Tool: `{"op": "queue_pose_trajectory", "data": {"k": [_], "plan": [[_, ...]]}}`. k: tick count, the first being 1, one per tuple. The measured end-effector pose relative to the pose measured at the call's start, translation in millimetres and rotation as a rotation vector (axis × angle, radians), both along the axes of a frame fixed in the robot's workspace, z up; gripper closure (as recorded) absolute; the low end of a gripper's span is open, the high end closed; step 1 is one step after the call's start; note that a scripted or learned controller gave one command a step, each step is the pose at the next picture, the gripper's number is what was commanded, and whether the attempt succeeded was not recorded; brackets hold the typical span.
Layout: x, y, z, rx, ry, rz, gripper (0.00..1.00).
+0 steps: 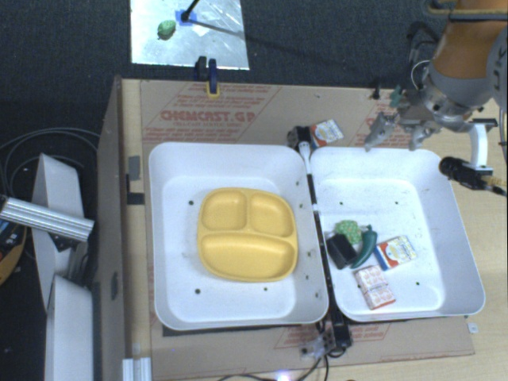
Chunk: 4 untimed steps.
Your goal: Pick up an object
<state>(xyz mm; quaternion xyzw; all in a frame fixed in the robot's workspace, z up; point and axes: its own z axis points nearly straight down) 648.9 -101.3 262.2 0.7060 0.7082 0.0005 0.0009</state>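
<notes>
Grey arm's claw (395,132) hangs spread apart, gripping nothing.

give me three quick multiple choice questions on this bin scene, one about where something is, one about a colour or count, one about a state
1. Where does the yellow divided plate lie?
A. in the left bin
B. in the right bin
C. on the cardboard behind the bins

2. How many compartments does the plate have?
A. two
B. three
C. five

3. Where is the gripper in relation to the small objects in the right bin?
A. closed around the green pepper
B. pressing on the red and white packet
C. over the bin's far edge, apart from them all

Answers:
1. A, the plate sits in the middle of the left bin.
2. B, two small sections at the far side and one long section at the near side.
3. C, the green pepper, the black object and the red and white packets all lie in the near part of the bin, well away from the gripper.
</notes>
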Motion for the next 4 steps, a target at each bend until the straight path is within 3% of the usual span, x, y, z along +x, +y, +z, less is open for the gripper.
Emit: {"op": "queue_pose_trajectory", "data": {"k": [1,2,3,4], "plan": [[-56,-30,-178,0.0,0.0,-0.002,0.0],[21,-43,-54,-0.001,-0.005,0.001,0.0],[-29,-49,-122,0.0,0.002,-0.002,0.0],[-109,8,-110,0.0,0.001,0.0,0.0]]}}
